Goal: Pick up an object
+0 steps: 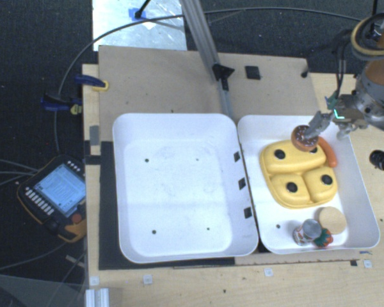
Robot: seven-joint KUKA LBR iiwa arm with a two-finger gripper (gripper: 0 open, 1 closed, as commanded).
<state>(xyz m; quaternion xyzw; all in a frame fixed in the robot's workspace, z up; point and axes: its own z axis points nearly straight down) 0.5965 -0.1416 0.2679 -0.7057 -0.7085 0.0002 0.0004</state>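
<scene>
Yellow moulded piece in the right bin, my gripper low over its far end.

I see the arm reaching in from the right, the gripper at the yellow piece's upper edge, right beside a small brown ring-like object; an orange piece lies just to its right. I cannot tell whether anything is grasped or how the gripper is set. The ring sits directly below and slightly left of the gripper, touching the yellow piece, so I judge it the nearest pick. The yellow piece's long axis runs from upper left to lower right. A tan disc and small clutter lie at the bin's near edge, well apart. The left bin is beside it.
</scene>
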